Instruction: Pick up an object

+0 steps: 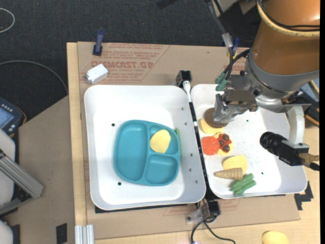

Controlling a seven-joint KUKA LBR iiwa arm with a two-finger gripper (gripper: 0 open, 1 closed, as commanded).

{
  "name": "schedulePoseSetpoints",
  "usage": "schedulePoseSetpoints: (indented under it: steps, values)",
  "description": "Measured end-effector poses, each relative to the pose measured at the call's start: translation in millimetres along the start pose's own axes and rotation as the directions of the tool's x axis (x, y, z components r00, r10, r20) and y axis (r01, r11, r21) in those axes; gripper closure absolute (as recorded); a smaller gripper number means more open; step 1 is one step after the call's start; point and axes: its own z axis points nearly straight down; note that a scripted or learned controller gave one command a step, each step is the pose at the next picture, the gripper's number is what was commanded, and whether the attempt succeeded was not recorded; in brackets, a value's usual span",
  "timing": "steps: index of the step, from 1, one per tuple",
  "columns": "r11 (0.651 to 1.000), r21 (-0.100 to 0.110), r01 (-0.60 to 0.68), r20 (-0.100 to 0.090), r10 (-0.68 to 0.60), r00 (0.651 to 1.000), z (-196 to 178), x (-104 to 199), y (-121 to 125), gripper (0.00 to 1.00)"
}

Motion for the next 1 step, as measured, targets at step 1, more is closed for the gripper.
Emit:
schedulePoseSetpoints:
  steps: [1]
  values:
    - [1.0, -0.021, 0.003, -0.003, -0.003, 1.0, -18.9, 0.9, 1.8, 1.0]
